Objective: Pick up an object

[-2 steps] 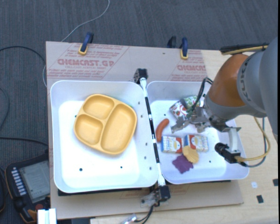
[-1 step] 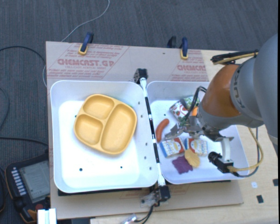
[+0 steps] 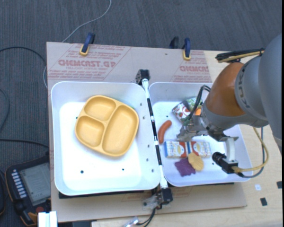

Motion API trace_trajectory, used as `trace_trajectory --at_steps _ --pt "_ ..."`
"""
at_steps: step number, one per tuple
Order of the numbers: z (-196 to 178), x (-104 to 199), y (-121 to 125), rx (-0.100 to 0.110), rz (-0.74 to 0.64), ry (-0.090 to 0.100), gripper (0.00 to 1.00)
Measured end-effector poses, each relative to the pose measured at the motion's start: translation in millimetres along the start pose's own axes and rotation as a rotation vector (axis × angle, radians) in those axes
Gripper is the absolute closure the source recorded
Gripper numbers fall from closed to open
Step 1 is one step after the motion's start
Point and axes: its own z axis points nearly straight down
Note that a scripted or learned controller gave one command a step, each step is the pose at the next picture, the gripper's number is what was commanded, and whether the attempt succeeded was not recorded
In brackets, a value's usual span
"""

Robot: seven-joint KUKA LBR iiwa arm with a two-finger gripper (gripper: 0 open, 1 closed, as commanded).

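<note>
Fingers: I cannot tell from my feed whether they are parted or closed; the gripper (image 3: 193, 132) is down in the right bin (image 3: 244, 148), and the wrist body hides its tips where they meet the clutter.

Item 1, arm (image 3: 241, 96): grey with orange band, entering from 3 o'clock, bent over the right bin's centre.

Item 2, right bin contents, placed relative to the gripper:
- red-and-white crumpled packet (image 3: 182, 110) at 11 o'clock, near.
- orange sausage-shaped piece (image 3: 164, 130) at 9 o'clock, lying close to the divider between the bins.
- flat printed box (image 3: 187, 149) at 6 o'clock, just below the gripper (possibly touching it; I cannot confirm).
- purple piece (image 3: 183, 166) and yellow piece (image 3: 196, 161) at 6 o'clock, beyond the box, touching each other.

Item 3, left bin (image 3: 57, 126): holds a yellow divided plate (image 3: 107, 125), well apart from the arm, at 9 o'clock.

Status, my judgement: approach done, descent into the clutter done. Nothing shows between the fingers and every object appears to rest on the bin floor, so the grasp is unconfirmed. Left to do: secure one object and lift it clear of the bin.
</note>
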Motion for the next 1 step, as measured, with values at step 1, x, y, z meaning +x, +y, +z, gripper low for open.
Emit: trace_trajectory --at_steps 1 --pt "0.1 0.0 -0.1 0.0 0.0 0.0 0.0"
